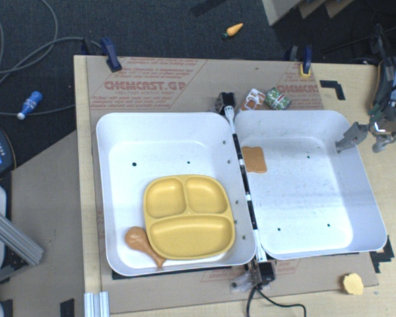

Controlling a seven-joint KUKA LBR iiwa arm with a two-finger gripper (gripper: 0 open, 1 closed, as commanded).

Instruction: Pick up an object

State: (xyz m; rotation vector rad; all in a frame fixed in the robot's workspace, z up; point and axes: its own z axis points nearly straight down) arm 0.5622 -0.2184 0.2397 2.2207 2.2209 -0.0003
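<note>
camera view: glossy yellow three-compartment tray (188, 216), flat tan square (254, 159).

You're looking down on a table (152, 78) topped with brown printed cardboard, held by blue clamps (110, 53) at its upper edge. Dark carpet (152, 12) fills the top of the frame, with grey cables (26, 45) looping at upper left. A blue bottle (30, 103) lies at left, a small orange thing (233, 29) near top centre.
</note>
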